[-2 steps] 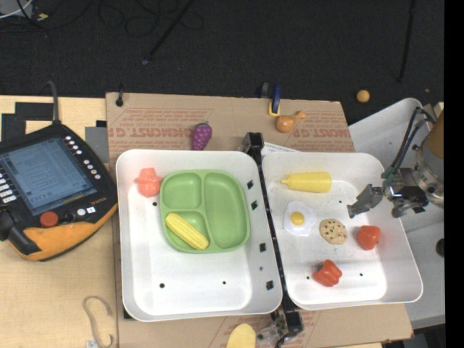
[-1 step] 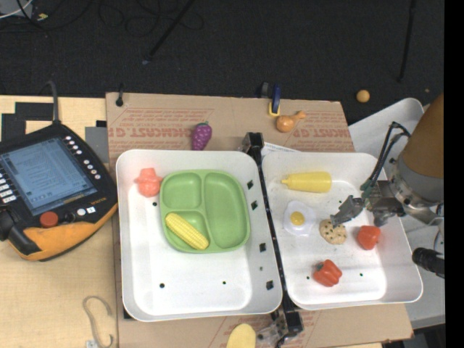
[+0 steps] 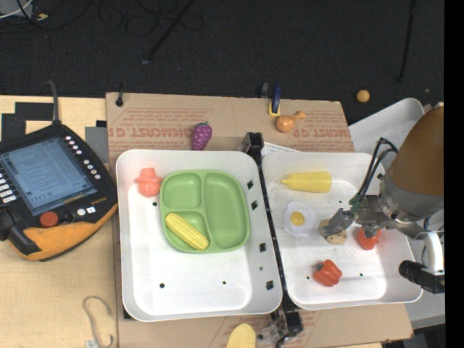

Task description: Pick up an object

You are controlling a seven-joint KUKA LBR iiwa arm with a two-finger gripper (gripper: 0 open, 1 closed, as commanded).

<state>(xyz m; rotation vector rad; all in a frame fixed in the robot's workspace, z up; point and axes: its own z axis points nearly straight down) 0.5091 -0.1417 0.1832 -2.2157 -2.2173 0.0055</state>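
Surface (image 3: 43, 296): light wood at left, w/ brown cardboard sheet (image 3: 167, 125) under both bins.

Left bin (image 3: 188, 281): white, shallow. Holds green divided plate (image 3: 217, 209) w/ yellow corn cob (image 3: 187, 231) lying in its front-left compartment. Pink toy (image 3: 147, 182) sits in bin's back-left corner, just beside plate.

Right bin (image 3: 341, 285): white, touching left bin along a black middle seam.

Arm (image 3: 424, 158) comes in from right, grey w/ orange band, over right bin's right side. Jaws (image 3: 351, 217) low over bin, above a small tan lumpy object (image 3: 334, 233) & just beside a red object (image 3: 367, 239); can't tell how far open they are or whether they've got hold of anything. Both objects appear to rest on bin floor.

Also in right bin: yellow squash-like toy (image 3: 307, 183) near back, fried egg toy (image 3: 297, 218) mid-left near tan object, red pepper (image 3: 328, 272) toward front.

Teach pendant (image 3: 51, 187), orange-black w/ screen, on surface left of bins.

Outside bins: purple grapes (image 3: 201, 135) & orange pear-shaped toy (image 3: 288, 121) on cardboard behind, yellow toy (image 3: 241, 336) at front edge, small orange ball (image 3: 362, 96) on dark floor behind, metal hook (image 3: 98, 317) at front-left.
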